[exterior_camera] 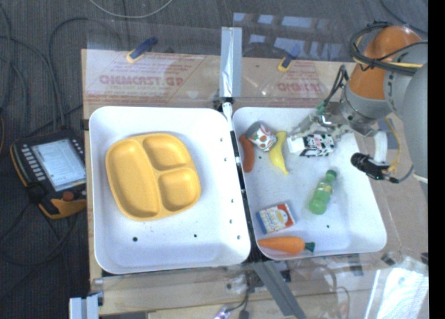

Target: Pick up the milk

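The small milk carton with black-and-white cow patches (318, 144) lies on its side near the far edge of the right white bin (361, 231), directly under the grey metal two-finger pincer (314, 127), which reaches in from the right and hangs over the carton's far side; whether the pincer is open, closed or gripping the carton cannot be told from this angle. Just left of the pincer lies a yellow plastic banana (279, 153), and beyond it a small red-and-white round can (261, 137) tipped on its side, with an orange-red sausage-shaped toy (247, 154) against the bin's left wall. Nearer the camera than the pincer lies a green plastic bottle (322, 192), then a blue-and-red small box (275, 217), and an orange toy carrot (284, 244) at the near rim. Far left of the pincer, the left white bin (125, 248) holds a yellow three-compartment plastic tray (152, 174).
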